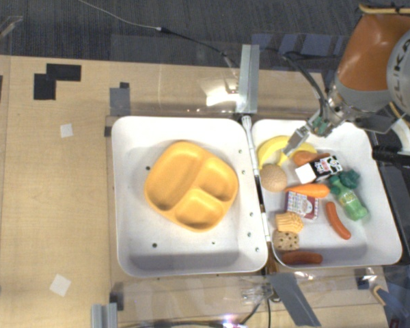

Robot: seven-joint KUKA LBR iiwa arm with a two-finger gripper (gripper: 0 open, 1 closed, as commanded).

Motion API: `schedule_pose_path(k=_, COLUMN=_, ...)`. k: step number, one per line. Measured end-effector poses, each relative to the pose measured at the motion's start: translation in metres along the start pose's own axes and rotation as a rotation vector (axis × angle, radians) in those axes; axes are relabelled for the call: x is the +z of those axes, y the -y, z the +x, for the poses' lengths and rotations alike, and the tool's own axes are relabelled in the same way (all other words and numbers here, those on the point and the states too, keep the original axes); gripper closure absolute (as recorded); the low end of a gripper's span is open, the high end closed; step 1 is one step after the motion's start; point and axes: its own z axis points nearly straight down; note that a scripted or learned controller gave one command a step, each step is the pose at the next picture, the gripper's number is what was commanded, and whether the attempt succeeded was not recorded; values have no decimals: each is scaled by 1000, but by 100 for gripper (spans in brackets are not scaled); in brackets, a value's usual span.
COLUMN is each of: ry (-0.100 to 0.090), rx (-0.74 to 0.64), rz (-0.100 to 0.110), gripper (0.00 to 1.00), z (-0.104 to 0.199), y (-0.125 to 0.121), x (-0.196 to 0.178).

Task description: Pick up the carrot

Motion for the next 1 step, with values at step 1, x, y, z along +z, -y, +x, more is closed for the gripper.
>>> schedule_pose_path(k=1, ry=-6, rx=-14, rz=4, gripper=0, z=84, y=37, x=35)
